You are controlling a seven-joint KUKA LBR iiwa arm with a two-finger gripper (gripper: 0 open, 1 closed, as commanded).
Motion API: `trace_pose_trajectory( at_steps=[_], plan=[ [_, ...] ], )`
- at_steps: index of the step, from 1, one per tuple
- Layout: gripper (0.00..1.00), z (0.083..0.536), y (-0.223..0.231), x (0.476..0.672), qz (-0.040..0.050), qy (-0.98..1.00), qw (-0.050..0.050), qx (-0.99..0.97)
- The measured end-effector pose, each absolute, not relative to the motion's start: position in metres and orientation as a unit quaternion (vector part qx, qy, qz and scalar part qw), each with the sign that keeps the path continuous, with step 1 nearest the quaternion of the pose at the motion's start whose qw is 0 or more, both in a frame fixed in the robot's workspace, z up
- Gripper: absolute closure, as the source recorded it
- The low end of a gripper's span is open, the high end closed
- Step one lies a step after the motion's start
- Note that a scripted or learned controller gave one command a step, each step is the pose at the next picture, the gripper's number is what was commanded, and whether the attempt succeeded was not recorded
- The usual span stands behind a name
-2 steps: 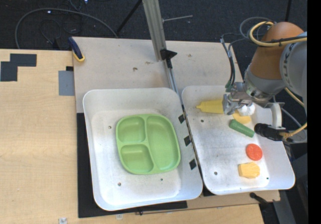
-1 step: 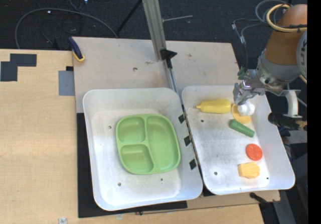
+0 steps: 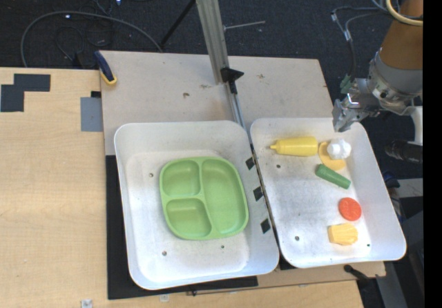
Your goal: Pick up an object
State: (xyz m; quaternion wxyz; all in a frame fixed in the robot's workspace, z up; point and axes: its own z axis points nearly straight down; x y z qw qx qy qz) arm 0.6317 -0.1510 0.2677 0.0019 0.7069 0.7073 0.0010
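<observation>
1. Bench [image 3: 173,85] seen from above carries two shallow white bins side by side: the left bin [image 3: 138,244] and the right bin [image 3: 376,244].
2. Green divided tray [image 3: 204,197], with three compartments, lies flat near the middle of the left bin.
3. Yellow squeeze bottle [image 3: 295,146] lies on its side near the far edge of the right bin, its tip toward the left bin.
4. White round object [image 3: 338,149] sits just beside the bottle's base, near the bin's far right corner, on top of something yellow; what it is cannot be told.
5. Green cylinder [image 3: 333,176], perhaps a toy vegetable, lies tilted just below the white object.
6. Orange-red round piece [image 3: 350,209] rests near the right edge of the right bin, with a yellow block [image 3: 342,234] just beside it toward the near edge.
7. Gripper [image 3: 343,118] hangs at the far right corner of the right bin, just above the white object and apart from every item; whether it is spread wide or narrow cannot be told, and nothing is seen in its grasp.
8. Arm [image 3: 400,44] reaches in from the right, its orange band showing above the grey wrist.
9. Metal post [image 3: 213,30] rises from the bench behind the gap between the bins.
</observation>
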Motion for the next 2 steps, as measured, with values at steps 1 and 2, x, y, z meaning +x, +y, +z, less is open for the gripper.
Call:
trace_pose_trajectory(
  at_steps=[1, 2],
  plan=[
    [1.00, 0.269, -0.105, 0.631, -0.0004, 0.709, -0.002, 0.706],
    [1.00, 0.264, -0.048, 0.639, -0.0007, 0.709, -0.002, 0.706]
  ],
)
